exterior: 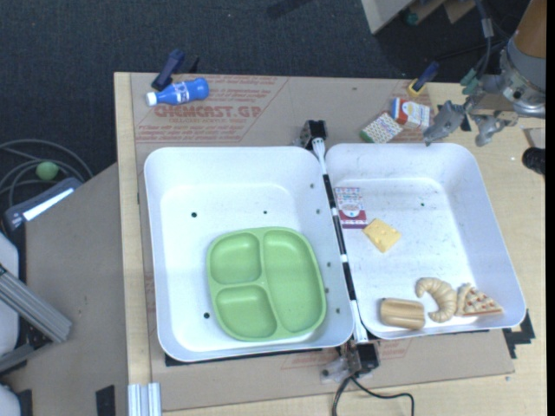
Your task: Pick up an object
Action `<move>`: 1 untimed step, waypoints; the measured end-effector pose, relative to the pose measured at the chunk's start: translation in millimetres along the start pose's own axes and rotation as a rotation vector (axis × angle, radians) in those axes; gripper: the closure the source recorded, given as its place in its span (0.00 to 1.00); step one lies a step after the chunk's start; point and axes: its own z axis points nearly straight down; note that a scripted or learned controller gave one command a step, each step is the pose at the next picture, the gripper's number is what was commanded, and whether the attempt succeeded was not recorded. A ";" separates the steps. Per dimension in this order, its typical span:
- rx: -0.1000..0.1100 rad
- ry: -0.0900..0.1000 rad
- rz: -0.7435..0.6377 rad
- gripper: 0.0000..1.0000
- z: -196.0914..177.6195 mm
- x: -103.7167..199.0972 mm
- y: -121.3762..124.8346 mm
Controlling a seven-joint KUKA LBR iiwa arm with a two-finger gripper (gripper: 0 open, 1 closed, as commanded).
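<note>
Candidate objects, all in the right bin (486, 193):
- cheese wedge (382, 235), yellow, near the bin's middle, lying flat and apart from the rest;
- small red-and-white packet (350, 206), just beside the divider rail (334, 224), up-left of the cheese;
- hot dog bun (402, 313), croissant (440, 296) and pizza slice (476, 302), in a row along the near wall, close together, croissant seemingly touching the slice.

Left bin (173, 198): green sectioned plate (264, 282), three compartments, nothing in them.

Bench outside the bins: blue-and-white bottle (178, 93) at the far left corner; small cartons (397, 121) beyond the far rim of the right bin.

Gripper (464, 120): above the far right corner of the right bin, well apart from every listed item. Fingers spread, nothing between them.

Progress, judged: nothing lifted, nothing grasped. No object yet visibly singled out. Left to do: move over one item, descend, close, raise. Cheese wedge probably the easiest target, being isolated; the three along the near wall crowded and close to the rim, so likelier to slip or jam.
</note>
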 end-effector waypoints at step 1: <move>0.002 0.000 0.001 0.00 100.1 -6.4 -41.1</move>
